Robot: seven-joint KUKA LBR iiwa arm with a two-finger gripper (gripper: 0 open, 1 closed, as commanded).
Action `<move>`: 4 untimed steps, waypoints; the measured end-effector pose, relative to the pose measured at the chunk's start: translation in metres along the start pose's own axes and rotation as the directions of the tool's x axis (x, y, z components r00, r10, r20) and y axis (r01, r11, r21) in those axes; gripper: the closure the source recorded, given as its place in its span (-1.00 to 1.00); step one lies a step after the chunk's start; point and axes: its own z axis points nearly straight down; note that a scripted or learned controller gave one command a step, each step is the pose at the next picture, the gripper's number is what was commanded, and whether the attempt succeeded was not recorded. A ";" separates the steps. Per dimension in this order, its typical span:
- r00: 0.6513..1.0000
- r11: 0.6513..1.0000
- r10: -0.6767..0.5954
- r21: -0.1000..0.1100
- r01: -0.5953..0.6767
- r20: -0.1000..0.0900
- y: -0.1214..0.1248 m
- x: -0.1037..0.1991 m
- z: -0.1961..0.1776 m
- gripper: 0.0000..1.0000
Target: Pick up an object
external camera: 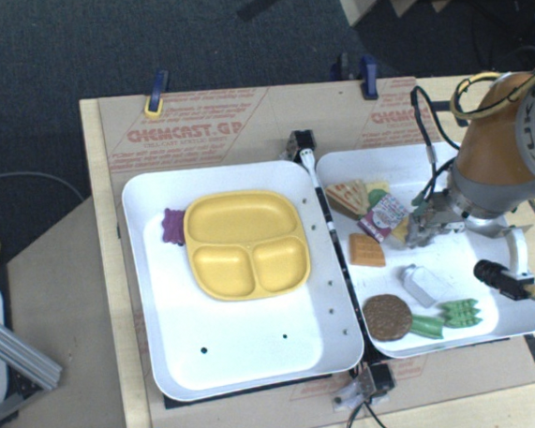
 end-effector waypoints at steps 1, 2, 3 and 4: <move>1.000 1.000 -0.002 -0.006 0.002 0.002 -0.006 0.005 -0.048 1.00; 1.000 1.000 -0.003 -0.008 0.003 0.002 0.001 0.007 -0.111 1.00; 1.000 1.000 -0.002 -0.005 0.002 0.001 0.002 0.007 -0.131 1.00; 1.000 1.000 -0.008 -0.006 0.008 0.000 0.044 0.045 -0.141 1.00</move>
